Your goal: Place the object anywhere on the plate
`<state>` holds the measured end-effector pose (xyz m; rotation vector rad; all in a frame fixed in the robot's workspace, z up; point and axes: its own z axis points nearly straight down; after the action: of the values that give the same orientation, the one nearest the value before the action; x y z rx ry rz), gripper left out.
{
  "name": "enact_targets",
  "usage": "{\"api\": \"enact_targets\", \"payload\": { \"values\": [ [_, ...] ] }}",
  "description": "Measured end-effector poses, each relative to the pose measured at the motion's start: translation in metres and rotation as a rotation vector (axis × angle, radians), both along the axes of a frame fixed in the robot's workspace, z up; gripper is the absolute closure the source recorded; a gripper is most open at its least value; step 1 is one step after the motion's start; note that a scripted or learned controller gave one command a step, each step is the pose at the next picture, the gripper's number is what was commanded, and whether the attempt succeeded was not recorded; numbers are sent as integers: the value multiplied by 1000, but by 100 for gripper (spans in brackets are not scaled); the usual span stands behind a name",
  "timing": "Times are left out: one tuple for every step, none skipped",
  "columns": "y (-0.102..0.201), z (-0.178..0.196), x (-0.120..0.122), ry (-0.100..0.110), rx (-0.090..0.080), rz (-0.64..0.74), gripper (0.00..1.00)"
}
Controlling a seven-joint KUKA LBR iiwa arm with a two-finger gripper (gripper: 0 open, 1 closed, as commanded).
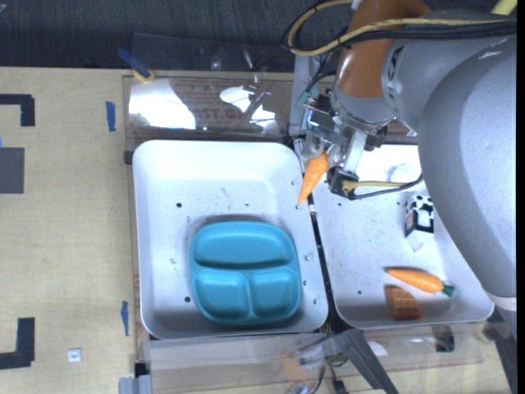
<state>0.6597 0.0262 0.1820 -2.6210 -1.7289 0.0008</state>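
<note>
A blue divided plate (244,271) lies in the left bin (164,179), toward its front. My gripper (321,159) hangs over the strip between the two bins, near their back. It is shut on an orange carrot (311,177), which points down and to the left, its tip over the left bin's right rim. The plate sits below and left of the held carrot.
The right bin (361,236) holds a second carrot (418,281), a brown block (403,304) at its front, and a black-and-white object (419,214) by its right wall. The grey arm (459,121) fills the right side. A clear panel (213,105) stands behind the bins.
</note>
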Motion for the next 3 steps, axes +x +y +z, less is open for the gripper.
{"api": "enact_targets", "payload": {
  "values": [
    [94,17,-74,3,1,173,100],
    [91,17,-74,4,-1,169,0],
    [92,25,-73,5,-1,170,100]
  ]
}}
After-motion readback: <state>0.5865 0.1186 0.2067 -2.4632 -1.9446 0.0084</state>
